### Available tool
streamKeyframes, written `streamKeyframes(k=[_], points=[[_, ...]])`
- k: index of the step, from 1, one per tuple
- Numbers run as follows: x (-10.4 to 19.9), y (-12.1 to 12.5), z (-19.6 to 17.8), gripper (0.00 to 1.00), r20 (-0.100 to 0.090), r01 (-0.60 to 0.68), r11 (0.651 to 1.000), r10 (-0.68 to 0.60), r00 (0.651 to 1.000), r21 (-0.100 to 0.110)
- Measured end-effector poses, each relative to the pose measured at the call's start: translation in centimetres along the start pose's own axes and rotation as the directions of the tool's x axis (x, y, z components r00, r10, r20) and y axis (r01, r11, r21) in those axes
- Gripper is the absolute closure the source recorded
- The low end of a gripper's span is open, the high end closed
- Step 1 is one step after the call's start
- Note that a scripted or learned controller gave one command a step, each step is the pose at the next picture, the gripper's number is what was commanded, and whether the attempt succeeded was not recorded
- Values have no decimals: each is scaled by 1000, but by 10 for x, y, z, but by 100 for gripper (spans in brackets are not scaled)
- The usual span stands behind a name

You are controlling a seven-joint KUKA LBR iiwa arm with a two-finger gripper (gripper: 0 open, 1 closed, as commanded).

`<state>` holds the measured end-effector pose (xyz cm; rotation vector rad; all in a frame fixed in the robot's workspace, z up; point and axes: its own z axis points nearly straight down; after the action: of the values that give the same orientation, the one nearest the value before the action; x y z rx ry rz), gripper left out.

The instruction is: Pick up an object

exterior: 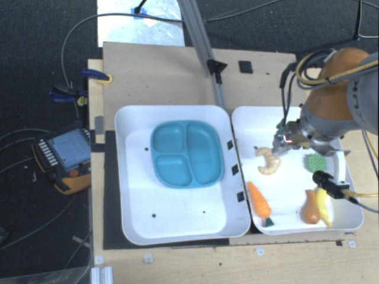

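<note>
The right bin [249,123] holds a pale croissant [270,163] near its middle, an orange carrot [259,200] at the front left, a green studded piece [315,161] at the right, and a yellow banana beside a brown pear-like piece [314,206] at the front right. My gripper [283,142] hangs low over the bin, just up and right of the croissant, close to its upper end. Nothing shows between its fingers.
The left bin [133,176] carries a blue divided plate [188,153]. A grey pole [198,34] slants in from the top to the bins' far edge. Cables and a handheld pendant [62,158] lie off the bench at the left.
</note>
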<state>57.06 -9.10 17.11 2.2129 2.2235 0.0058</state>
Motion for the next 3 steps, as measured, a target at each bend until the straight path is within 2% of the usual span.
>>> streamKeyframes(k=[1,2,3], points=[[9,4,-59,100,0,1,1000,-1,1000,-1],[9,5,-83,100,-1,1,1000,-1,1000,2],[60,23,-74,100,-2,5,1000,-5,1000,3]])
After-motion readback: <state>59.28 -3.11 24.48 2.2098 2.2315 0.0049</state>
